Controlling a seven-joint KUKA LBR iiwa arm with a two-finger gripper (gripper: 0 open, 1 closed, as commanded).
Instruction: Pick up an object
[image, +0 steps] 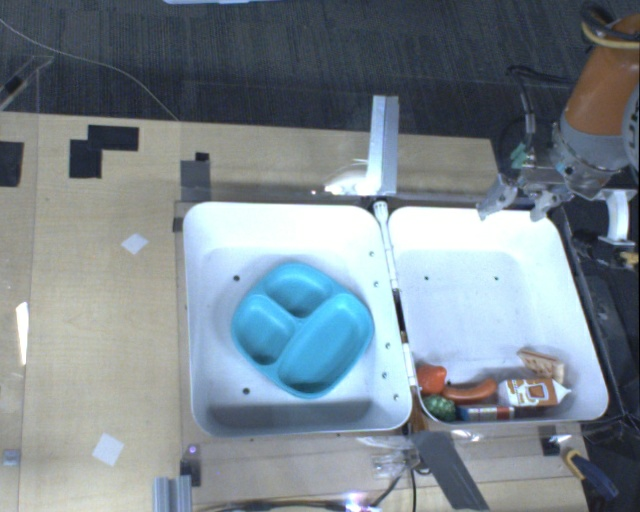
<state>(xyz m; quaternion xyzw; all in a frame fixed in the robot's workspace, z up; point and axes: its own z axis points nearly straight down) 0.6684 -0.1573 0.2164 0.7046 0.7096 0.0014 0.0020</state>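
You are looking down at a slant on two shallow white bins side by side on a pale wooden bench. The left bin (200, 300) holds a blue divided plate (302, 328) with three compartments, lying flat near its middle. The right bin (560, 300) is bare across most of its floor; its contents are crowded along the near wall: a small carton (532, 393) with brown and white print, a tan wedge-shaped item (542, 362) just behind it, an orange-red sausage-shaped piece (470, 390), a red rounded piece (432, 377) and something green (437, 406) at the near left corner. What these toys are exactly is hard to tell.

The arm, grey with an orange band (604, 90), enters from the right. Its gripper (517, 198) hangs over the far right corner of the right bin, well apart from every object. Its two fingers look spread and nothing sits between them.

To do this step well, you would pick one target that stands a little clear, probably the carton, centre over it, and descend straight. The pile sits tight against the wall, so a finger may strike the rim or nudge a neighbour.
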